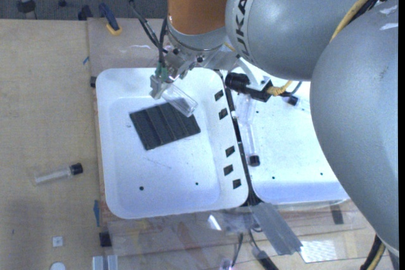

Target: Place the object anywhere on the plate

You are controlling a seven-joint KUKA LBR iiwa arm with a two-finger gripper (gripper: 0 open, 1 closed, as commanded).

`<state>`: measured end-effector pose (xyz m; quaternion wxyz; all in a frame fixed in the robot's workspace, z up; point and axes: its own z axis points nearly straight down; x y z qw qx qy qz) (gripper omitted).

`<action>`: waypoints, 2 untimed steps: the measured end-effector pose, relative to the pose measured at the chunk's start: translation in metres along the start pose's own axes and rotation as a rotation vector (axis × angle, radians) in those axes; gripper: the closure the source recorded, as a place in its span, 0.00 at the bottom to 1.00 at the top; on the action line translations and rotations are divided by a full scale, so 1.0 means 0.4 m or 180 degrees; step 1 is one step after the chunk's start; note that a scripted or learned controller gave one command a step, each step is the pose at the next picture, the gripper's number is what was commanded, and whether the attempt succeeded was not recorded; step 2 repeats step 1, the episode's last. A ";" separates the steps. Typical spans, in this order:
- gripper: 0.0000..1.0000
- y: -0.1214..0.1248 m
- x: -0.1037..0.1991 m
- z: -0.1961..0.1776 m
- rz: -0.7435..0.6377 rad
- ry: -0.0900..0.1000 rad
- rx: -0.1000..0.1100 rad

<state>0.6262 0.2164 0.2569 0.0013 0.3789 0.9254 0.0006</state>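
Note:
A dark ribbed rectangular plate (164, 126) lies flat in the left white bin (126, 193), toward its back half. My gripper (166, 84) hangs just above the plate's far edge, under the orange wrist band. A clear tube-like piece (181, 101) sits right below the gripper, slanting over the plate's upper right edge; whether it is gripped or resting there I cannot make out. A second clear tube with a black cap (249, 139) lies in the right bin (297, 190) close to the divider.
The arm's large grey body covers the upper right of the view and much of the right bin. Another capped clear tube (58, 172) lies on the bench left of the bins. Black clips (229, 152) line the divider between the bins.

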 end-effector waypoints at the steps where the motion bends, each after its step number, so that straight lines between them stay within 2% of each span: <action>1: 1.00 0.058 -0.070 -0.023 -0.0650 -0.0008 -0.0007; 2: 1.00 0.058 -0.070 -0.023 -0.0650 -0.0008 -0.0007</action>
